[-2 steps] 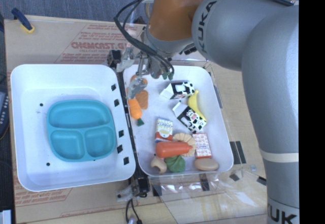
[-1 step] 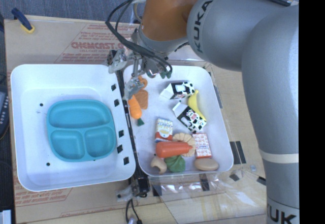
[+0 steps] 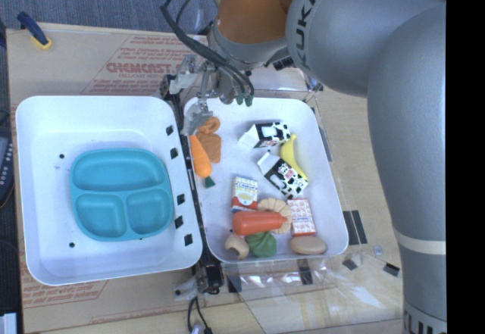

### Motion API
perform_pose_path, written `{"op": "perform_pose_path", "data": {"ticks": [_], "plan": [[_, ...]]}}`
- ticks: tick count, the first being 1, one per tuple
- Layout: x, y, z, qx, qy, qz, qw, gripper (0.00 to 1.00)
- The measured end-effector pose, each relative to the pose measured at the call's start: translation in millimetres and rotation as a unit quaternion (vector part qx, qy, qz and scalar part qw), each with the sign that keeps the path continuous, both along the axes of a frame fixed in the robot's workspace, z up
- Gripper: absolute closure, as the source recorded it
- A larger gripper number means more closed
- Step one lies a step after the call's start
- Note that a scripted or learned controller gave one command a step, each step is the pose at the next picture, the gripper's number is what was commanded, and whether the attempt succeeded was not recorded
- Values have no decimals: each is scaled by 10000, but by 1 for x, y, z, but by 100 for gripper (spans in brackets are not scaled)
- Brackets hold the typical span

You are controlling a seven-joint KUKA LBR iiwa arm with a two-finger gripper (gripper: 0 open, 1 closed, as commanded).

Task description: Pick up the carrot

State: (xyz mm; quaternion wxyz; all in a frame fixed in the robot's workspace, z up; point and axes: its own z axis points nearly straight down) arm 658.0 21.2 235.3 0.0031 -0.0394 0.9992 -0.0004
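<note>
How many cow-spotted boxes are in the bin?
2. One cow box lies near the right bin's back, left of the banana. The other cow box lies just below that banana. More could hide under the arm.

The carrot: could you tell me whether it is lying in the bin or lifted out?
Lying in the bin. The carrot rests on the right bin's floor by its left wall, below the tool.

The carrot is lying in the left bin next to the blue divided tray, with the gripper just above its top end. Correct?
Not quite. The camera view shows the carrot in the right bin, against its left wall, not in the left bin. The blue divided tray sits in the left bin. The gripper is just above the carrot's top end.
</note>
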Motion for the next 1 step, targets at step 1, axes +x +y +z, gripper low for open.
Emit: {"op": "perform_pose_path", "data": {"ticks": [1], "plan": [[-32,87,-116,14,90,426,9991,0]]}}
